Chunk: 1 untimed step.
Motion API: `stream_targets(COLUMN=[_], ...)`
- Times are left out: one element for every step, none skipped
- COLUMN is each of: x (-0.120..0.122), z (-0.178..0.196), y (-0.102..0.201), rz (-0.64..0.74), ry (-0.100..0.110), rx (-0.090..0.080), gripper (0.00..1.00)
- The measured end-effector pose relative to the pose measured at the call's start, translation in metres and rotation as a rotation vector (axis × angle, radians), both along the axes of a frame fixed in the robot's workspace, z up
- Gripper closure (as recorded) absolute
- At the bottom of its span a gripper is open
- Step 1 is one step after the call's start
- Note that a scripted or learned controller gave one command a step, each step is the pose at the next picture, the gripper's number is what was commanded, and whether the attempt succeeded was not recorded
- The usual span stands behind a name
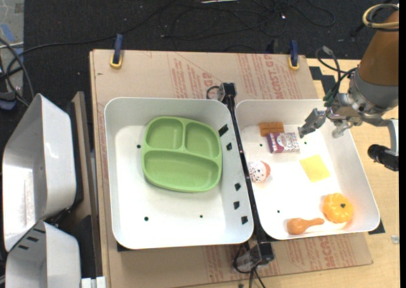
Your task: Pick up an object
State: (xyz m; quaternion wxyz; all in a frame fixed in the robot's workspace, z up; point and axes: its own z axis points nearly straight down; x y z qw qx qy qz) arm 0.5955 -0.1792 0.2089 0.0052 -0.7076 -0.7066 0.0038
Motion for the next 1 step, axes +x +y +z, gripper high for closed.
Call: stream_targets(x=[0.0030], z=[0.0073], y=[0.0003], rz=[0.003], ry=[-0.013], rx=[-0.003], gripper=[0.00])
